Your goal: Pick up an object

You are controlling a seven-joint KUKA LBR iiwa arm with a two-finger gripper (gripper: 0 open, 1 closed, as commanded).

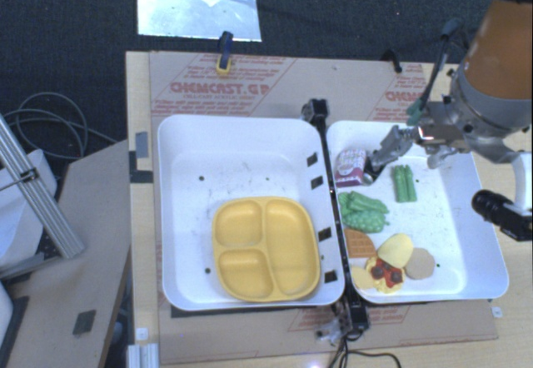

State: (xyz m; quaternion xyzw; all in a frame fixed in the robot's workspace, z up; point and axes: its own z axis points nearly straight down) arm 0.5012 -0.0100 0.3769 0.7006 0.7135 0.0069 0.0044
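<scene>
Camera view looks down on a worktop (250, 83) with two white bins side by side. Left bin (179, 191) carries a yellow divided tray (266, 247). Right bin (479, 262) carries small toy foods: a red and white packet (350, 165) near the upper left corner, green beans (404, 183) beside it, a green pea pod bunch (365, 211) below, then a brown waffle piece (360, 243), a yellow lemon-like piece (396, 248), a beige round piece (420, 263) and a red and yellow item (379, 273) that is hard to make out. The arm (500, 50) comes from the right, its upper part cut off by the frame edge. The pincer (386, 154) hangs over the upper part of the right bin, just beside the packet; whether it is apart or together I cannot tell, because the metal parts blur together. Nothing is seen clamped in it.
</scene>
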